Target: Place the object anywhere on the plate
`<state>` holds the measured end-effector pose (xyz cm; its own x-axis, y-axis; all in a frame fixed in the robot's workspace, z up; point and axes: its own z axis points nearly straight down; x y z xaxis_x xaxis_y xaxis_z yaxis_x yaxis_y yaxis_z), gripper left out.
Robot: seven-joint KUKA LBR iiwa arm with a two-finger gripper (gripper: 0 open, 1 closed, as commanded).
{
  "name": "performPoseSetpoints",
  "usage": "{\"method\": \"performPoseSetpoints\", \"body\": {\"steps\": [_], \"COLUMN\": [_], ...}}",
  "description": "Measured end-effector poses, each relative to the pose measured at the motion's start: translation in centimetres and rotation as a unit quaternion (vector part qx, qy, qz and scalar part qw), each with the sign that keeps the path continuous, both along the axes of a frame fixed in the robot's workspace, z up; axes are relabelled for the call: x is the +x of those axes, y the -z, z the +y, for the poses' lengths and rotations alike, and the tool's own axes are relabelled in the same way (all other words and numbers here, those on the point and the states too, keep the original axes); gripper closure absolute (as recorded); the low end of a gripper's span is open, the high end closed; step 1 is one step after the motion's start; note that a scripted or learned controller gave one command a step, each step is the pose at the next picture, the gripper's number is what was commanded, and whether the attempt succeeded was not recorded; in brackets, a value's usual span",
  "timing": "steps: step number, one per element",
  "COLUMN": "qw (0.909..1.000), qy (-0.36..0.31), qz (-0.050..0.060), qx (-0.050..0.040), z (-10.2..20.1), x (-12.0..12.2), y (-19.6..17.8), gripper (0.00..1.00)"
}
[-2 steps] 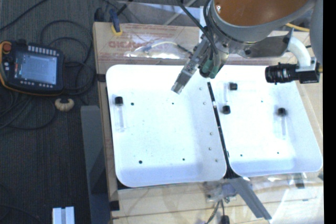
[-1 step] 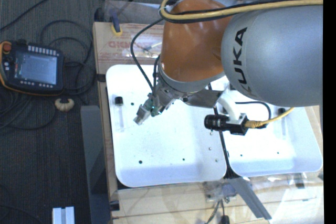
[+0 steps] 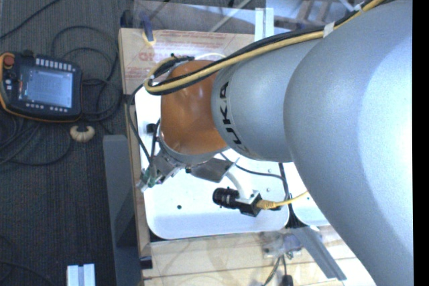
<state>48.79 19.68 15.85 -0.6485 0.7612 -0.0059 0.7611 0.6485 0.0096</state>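
Observation:
My grey arm [image 3: 315,104] reaches in from the right and covers most of the left white bin [image 3: 201,221]. Its orange band [image 3: 188,110] hangs over the bin's left half. Below the band, my gripper [image 3: 155,174] sits low at the bin's left wall, seen from above and partly behind the wrist. Something small and green shows at its tip. The arm hides whatever lies under it in the bin.
A black cylindrical fitting [image 3: 229,197] with a yellow cable hangs off the wrist over the bin's front. A corner of the right bin [image 3: 305,211] peeks out. A brown board [image 3: 181,47] stands behind the bins. A teach pendant [image 3: 40,87] lies on the floor at left.

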Motion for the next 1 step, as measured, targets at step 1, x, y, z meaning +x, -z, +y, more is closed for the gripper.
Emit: {"method": "performPoseSetpoints", "body": {"steps": [1], "qw": [0.9897], "qy": [0.142], "qz": [0.014], "qx": [-0.0103], "z": [1.82], "x": [8.79], "y": [0.37], "gripper": [1.0]}}
